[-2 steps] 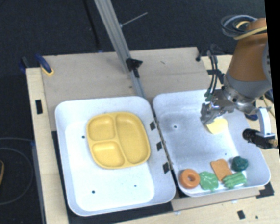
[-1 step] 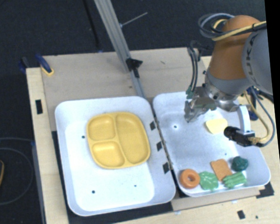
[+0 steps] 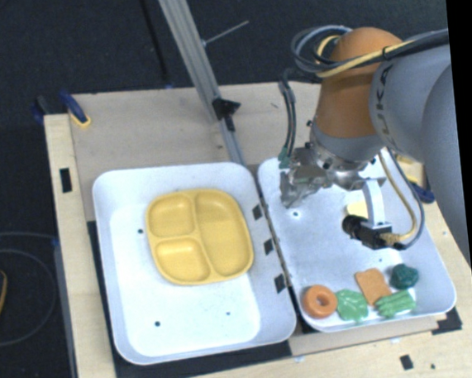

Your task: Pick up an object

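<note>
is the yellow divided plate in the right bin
No, the yellow plate lies in the left bin.

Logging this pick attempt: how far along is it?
Done: the gripper is over the right bin's upper left corner. In hand: nothing visible. Left: the orange ring, green pieces and tan block lie ungrasped along the near edge.

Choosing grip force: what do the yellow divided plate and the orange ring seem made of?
The yellow divided plate looks like moulded plastic: uniform colour, smooth rounded compartments, soft sheen. The orange ring could be matte plastic or rubber: even colour, no shine, too small to say which.
</note>
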Robot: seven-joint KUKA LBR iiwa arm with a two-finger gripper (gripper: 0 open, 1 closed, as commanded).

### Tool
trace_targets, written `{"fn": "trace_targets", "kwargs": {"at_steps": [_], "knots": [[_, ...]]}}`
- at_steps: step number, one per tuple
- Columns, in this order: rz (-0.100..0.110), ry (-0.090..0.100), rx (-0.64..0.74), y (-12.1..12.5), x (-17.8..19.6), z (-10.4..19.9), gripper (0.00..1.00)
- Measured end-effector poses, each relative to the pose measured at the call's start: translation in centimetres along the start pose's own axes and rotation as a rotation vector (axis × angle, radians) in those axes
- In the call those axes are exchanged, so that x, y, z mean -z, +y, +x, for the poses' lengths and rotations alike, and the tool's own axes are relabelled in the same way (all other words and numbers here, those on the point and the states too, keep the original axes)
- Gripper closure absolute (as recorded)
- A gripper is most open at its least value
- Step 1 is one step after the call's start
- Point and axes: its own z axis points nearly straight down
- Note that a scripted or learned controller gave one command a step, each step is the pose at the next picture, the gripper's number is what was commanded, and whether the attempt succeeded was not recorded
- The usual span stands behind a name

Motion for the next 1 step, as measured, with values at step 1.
{"fn": "trace_targets", "kwargs": {"at_steps": [1], "knots": [[-0.002, 0.001, 0.001, 0.83, 1.42, 5.26, 1.00]]}}
